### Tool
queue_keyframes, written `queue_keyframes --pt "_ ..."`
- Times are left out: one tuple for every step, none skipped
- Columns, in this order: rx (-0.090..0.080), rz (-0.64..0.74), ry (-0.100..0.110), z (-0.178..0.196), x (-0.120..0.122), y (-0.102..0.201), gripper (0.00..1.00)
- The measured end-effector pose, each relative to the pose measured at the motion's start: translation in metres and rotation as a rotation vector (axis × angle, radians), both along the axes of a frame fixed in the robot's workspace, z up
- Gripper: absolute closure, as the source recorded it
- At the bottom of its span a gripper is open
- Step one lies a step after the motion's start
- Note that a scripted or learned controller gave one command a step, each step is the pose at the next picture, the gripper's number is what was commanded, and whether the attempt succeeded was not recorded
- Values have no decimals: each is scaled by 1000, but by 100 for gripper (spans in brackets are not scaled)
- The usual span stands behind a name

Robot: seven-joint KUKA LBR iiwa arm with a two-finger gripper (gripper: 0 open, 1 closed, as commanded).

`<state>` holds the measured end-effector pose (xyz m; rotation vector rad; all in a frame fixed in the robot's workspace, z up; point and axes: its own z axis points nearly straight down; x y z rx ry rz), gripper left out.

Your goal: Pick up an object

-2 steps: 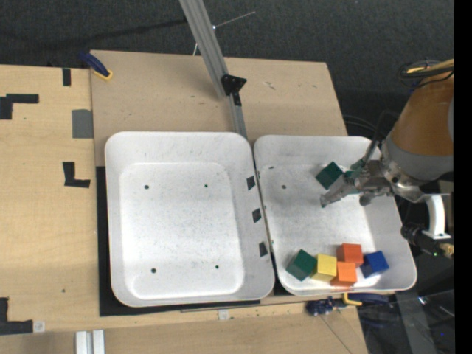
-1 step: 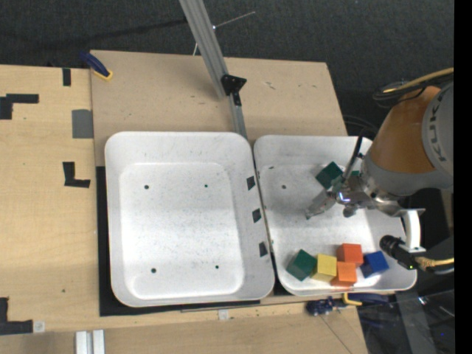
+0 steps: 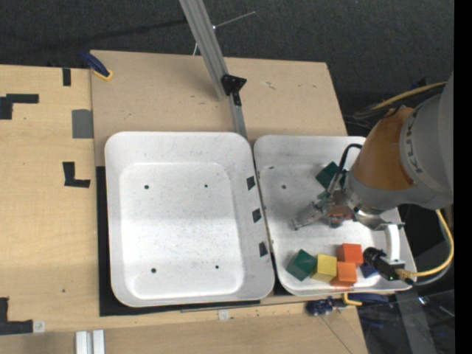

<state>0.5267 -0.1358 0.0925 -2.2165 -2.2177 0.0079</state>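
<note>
arm: grey kuka with an orange band, reaching in from 3 o'clock over the right bin (image 3: 284, 153).
gripper (image 3: 324, 211): low over the middle of the right bin, wrist bulk above it; its state cannot be read from this slant, and nothing is visibly held in it.
blocks: a cluster along the right bin's 6 o'clock edge, with the green block (image 3: 300, 265) at the 9 o'clock end, the yellow block (image 3: 326, 265) touching it, then the two orange blocks (image 3: 347, 262) stacked or pressed together toward 3 o'clock.
dark green block (image 3: 328, 174): apart from the cluster, at about 12 o'clock from the gripper, just beside the wrist and partly hidden by it.
left bin (image 3: 122, 153): at 9 o'clock of the right bin, walls touching.
handling, as a judgement: the blocks look small, rigid and light, likely foam or wood with flat faces; not fragile, little slip risk if squeezed on parallel faces.
where to grip: the green block at the cluster's end looks most reachable, taken across its two free faces; the yellow one is hemmed in on both sides.
risk: neighbours touching may be nudged or dragged; the bin wall at 6 o'clock crowds one finger.
</note>
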Motion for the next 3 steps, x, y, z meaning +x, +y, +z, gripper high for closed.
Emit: queue_keyframes --pt "1 1 -4 13 1 1 100" --pt "-1 0 -10 56 -1 1 100" --pt "-1 2 -12 101 3 9 100"
